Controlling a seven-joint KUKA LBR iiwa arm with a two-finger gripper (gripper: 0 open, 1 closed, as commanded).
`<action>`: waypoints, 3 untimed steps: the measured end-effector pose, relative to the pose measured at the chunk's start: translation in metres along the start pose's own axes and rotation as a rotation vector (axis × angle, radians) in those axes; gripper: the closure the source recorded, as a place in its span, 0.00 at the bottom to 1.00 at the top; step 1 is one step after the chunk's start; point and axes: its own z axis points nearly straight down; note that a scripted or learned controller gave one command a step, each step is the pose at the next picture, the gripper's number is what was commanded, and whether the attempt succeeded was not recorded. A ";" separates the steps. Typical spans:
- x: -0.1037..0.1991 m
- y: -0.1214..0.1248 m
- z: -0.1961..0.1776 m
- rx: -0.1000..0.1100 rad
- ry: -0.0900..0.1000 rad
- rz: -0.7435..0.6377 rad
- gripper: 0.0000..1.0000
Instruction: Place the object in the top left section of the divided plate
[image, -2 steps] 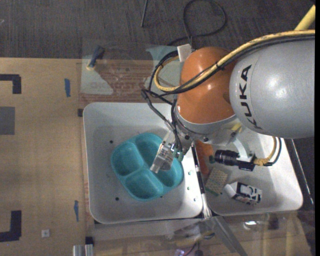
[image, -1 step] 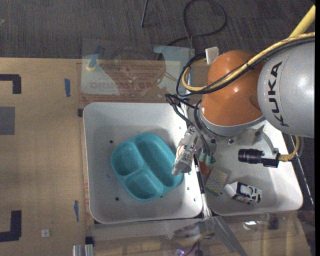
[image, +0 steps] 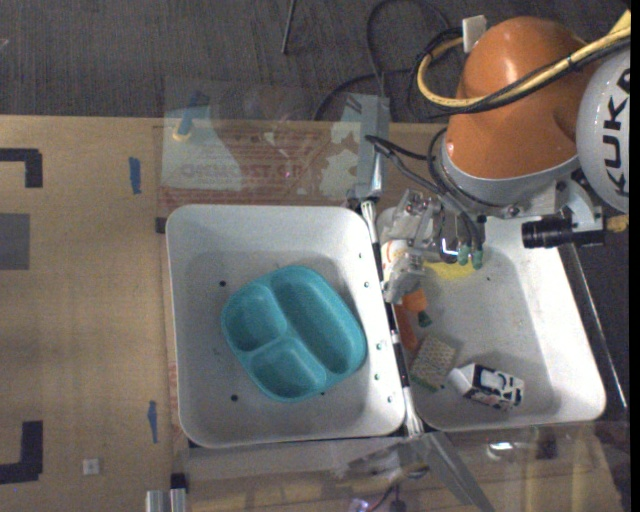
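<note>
cartons: one small white carton (image: 489, 386), lying in the right bin (image: 560, 400), well below the fingers
pads: one speckled tan pad (image: 434, 361) beside the carton
plates: one teal divided plate (image: 292, 331), three sections, in the left bin (image: 200, 250), left of the fingers
orange items: one (image: 410, 312), just below the fingers
gripper (image: 445, 240): over the right bin's far-left corner; finger spread unclear

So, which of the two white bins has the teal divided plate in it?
The left bin. The divided plate lies in its middle; the right bin has small loose items, with the gripper over it.
</note>
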 end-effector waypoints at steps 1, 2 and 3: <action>0.052 0.079 0.095 0.000 0.005 -0.086 1.00; 0.078 0.080 0.063 -0.002 0.003 -0.457 1.00; 0.068 0.024 0.090 -0.002 0.006 -0.834 1.00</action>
